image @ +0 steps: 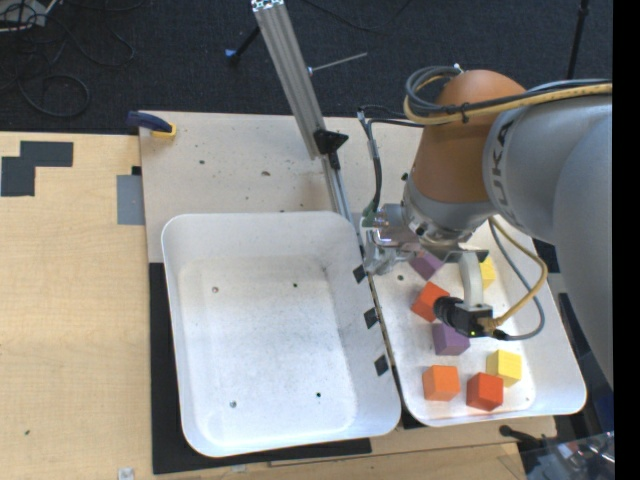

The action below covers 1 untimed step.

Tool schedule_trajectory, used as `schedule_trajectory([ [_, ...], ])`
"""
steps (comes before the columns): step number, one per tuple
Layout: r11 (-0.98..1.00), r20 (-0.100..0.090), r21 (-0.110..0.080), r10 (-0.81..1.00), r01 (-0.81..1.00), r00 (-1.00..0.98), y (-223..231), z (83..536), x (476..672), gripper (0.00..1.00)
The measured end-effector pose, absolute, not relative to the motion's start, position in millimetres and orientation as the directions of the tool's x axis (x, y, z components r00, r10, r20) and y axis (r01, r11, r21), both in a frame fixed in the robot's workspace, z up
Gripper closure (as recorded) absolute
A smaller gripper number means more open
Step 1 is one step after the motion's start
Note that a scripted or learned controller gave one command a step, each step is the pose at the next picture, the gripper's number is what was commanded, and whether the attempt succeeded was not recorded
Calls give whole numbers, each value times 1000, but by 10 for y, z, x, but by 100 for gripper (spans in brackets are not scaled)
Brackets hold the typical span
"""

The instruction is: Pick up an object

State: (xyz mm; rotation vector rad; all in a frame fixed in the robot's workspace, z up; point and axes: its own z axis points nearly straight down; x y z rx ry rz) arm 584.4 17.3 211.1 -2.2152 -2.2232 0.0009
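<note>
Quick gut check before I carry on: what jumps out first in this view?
The big grey arm with its orange band dominates the right side, leaning over the right bin. Beneath it lie bright blocks: orange, red, yellow and purple. The left bin is plain white, speckled.

Bench [70, 298]: pale wood, matt. Bins [260, 388]: white plastic, smooth, speckled. Arm casing [560, 168]: grey, satin sheen. Blocks [440, 382]: matt, possibly foam. Slanted rail [295, 73]: brushed metal.

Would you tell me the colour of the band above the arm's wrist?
Orange band, seen in the camera view.
</note>
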Motion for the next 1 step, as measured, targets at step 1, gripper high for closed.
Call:
schedule_trajectory([
  [1, 4, 2, -2, 1000, 1000, -4, 664, 2107, 5957, 100],
])
